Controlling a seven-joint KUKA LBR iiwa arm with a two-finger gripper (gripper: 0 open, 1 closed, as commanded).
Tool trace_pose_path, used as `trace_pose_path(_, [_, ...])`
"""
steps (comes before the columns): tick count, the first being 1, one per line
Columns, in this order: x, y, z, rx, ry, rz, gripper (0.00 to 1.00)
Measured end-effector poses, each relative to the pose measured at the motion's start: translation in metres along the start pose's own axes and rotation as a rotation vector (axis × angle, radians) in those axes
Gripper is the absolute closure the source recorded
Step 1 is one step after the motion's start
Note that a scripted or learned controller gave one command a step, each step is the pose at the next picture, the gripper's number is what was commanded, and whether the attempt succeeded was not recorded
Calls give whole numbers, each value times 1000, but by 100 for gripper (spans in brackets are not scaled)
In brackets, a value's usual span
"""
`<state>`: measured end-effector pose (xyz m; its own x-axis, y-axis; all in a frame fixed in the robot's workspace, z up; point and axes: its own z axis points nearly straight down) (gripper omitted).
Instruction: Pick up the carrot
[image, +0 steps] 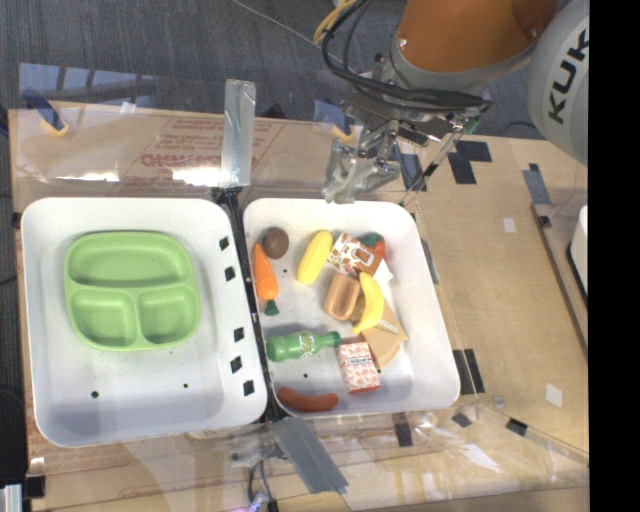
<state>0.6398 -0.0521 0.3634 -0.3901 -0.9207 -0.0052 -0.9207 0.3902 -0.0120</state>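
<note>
Orange carrot (264, 277), green stem end toward camera, laid lengthwise along left wall of right bin (430, 300).

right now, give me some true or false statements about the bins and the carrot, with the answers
1. The carrot lies in the right bin. True.
2. The green tray sits in the right bin. False: it sits in the left bin.
3. The hand hangs above the far rim of the right bin, apart from the carrot. True.
4. The carrot lies by the right bin's right wall. False: it lies by its left wall, next to the divider.
5. A green bottle lies nearer the camera than the carrot. True.
</note>
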Motion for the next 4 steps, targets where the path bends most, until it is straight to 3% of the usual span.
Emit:
trace_pose_path(1, [75,49,60,-14,3,-275,100])
trace_pose_path(2, [54,61,49,-9,-2,-700,100])
trace_pose_path(3, [76,78,101,-18,-3,-959,100])
trace_pose_path(4, [111,59,183,-21,0,-538,100])
